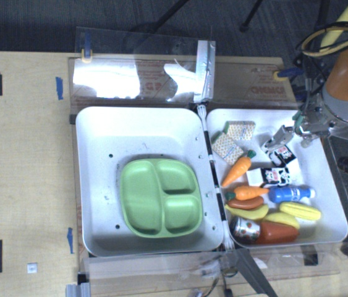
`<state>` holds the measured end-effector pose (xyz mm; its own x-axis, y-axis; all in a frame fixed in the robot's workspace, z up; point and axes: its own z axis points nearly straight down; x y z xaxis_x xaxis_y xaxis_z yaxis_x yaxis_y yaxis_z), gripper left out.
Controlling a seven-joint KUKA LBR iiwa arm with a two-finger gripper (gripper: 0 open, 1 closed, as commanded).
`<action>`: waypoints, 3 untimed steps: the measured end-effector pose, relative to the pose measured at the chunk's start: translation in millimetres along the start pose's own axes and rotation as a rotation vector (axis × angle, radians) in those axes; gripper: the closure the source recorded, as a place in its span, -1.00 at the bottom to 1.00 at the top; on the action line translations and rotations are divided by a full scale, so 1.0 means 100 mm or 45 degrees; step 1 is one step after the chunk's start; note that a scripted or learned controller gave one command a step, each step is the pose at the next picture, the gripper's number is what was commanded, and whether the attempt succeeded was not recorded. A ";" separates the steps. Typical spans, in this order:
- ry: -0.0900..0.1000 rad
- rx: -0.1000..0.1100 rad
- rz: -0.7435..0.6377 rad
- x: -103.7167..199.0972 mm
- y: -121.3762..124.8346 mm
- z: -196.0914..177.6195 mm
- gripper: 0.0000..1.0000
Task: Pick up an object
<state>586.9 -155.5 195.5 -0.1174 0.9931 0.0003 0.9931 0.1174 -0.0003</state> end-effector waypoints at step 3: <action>-0.007 -0.014 -0.021 -0.39 0.45 0.98 1.00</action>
<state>636.5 -188.9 97.5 -0.1336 0.9910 -0.0055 0.9910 0.1336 0.0106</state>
